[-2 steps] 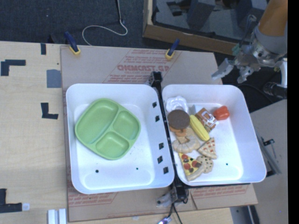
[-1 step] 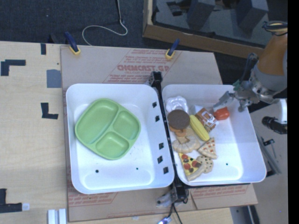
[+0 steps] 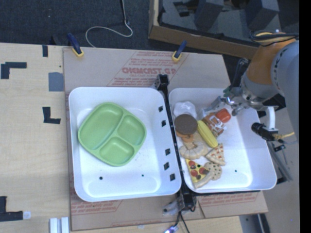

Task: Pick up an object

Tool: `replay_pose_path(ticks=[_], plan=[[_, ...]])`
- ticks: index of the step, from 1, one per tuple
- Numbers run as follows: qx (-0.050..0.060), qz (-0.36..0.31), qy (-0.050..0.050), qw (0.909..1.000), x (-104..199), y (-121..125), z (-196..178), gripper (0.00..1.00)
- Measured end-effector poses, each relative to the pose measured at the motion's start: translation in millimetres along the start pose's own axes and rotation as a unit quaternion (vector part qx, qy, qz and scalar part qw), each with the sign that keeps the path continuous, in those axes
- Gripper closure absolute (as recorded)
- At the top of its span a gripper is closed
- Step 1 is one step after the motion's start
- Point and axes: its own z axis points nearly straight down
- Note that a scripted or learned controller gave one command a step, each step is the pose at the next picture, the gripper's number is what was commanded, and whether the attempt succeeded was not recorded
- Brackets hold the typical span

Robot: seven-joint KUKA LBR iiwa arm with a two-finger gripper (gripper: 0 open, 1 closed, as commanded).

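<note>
My gripper (image 3: 227,106) hangs over the upper part of the right bin (image 3: 252,164), open, with nothing between its fingers. Just below it lies a red and orange packaged item (image 3: 221,117). Beside that sit a yellow banana-like piece (image 3: 207,133) and a round brown disc (image 3: 185,124). A white cup-like object (image 3: 183,108) lies at the bin's upper left. Lower down are a beige pretzel-like piece (image 3: 192,150), two pizza slices (image 3: 196,171) (image 3: 216,155) and a small cookie (image 3: 213,169).
The left bin (image 3: 82,178) holds a green divided plate (image 3: 112,133). A black divider with clips (image 3: 167,135) runs between the bins. The right part of the right bin floor is bare white. The arm's grey and orange wrist (image 3: 267,67) stands over the bin's upper right corner.
</note>
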Motion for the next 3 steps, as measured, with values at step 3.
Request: replay_pose_path(ticks=[3], plan=[[-0.007, 0.001, 0.003, 1.0, 39.1, -22.2, 6.7, 0.0]])
